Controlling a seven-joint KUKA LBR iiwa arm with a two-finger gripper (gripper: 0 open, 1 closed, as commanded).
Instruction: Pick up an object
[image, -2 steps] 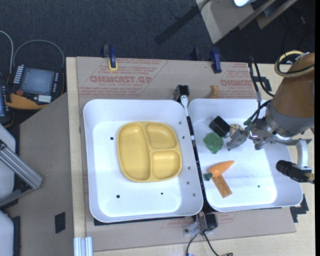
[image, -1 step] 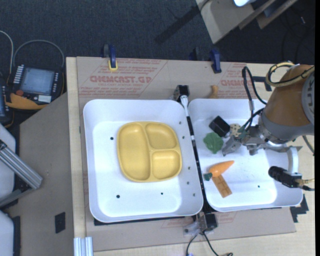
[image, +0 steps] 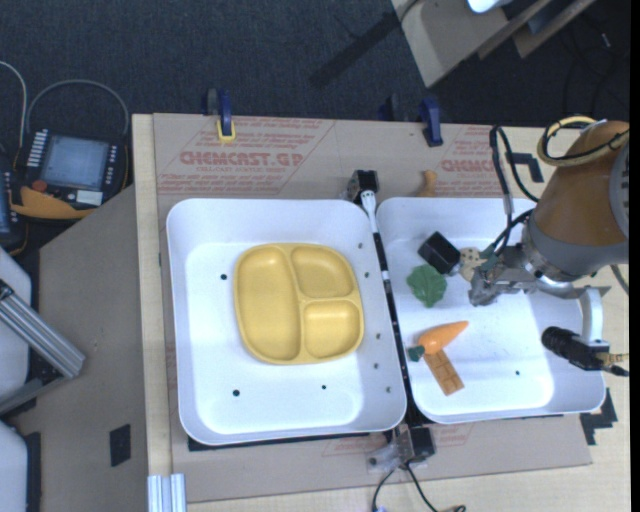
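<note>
Nothing is lifted yet: the gripper (image: 487, 283) sits low in the right bin (image: 520, 395), and I cannot tell whether its jaws are wide or narrow, with no object visibly between them. Green broccoli piece (image: 428, 286) lies just beside the jaws toward the divider, black block (image: 438, 250) just beyond it, carrot (image: 441, 336) and wooden stick (image: 445, 372) nearer the camera; the bin's near half gives open room, the divider wall crowds the broccoli side.

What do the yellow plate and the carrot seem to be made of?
Plate: likely moulded plastic, matte to satin, judging by its uniform yellow and rounded compartment ridges. Carrot: probably toy plastic or rubber, smooth, evenly orange; the picture leaves it open.
</note>
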